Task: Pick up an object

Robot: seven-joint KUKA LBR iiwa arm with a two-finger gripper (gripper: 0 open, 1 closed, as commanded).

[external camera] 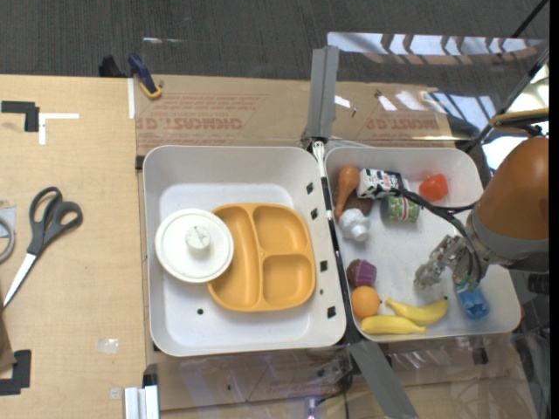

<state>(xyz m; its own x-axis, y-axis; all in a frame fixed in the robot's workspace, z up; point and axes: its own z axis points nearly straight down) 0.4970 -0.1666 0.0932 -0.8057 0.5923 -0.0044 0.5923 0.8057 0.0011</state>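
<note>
A dark grey carpeted floor (218, 11) is running across the top of the view. Below it, a pale wooden bench (65, 234) is stretching out on the left, with flattened brown cardboard (218, 112) lying along its far side. Bright light is glaring off a pale striped surface (437, 46) at upper right, possibly a reflection from a window, though it is washing out there.

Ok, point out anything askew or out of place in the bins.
The white lid overlaps the yellow tray's left edge, and the tray sits slightly skewed in the left bin. The carton lies tipped over in the right bin. Nothing looks spilled.
</note>
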